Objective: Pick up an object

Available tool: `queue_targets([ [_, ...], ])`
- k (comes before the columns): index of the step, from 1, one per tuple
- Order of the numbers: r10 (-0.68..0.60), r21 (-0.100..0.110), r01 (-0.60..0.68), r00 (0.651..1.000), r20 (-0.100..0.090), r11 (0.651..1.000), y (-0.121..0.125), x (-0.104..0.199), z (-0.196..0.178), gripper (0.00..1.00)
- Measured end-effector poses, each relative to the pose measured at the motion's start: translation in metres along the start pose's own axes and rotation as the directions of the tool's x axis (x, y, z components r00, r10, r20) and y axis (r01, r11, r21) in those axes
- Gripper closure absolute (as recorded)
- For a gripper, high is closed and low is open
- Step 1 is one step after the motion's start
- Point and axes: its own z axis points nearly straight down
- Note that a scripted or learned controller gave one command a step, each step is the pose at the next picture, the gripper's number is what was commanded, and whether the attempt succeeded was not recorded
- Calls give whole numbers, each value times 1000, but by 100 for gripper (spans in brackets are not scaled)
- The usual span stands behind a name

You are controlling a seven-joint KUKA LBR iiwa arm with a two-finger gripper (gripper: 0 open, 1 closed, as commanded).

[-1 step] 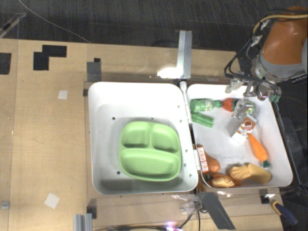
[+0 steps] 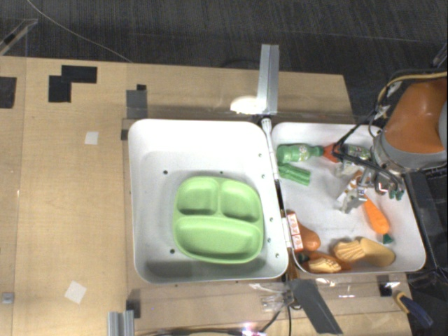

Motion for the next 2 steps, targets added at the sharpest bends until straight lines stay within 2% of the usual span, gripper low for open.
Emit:
queue_targets([
  [1, 84, 0, -84, 996, -1, 996, -4, 50, -1, 0],
  [2, 135, 0, -135, 991, 3, 991, -3, 80, -2, 0],
])
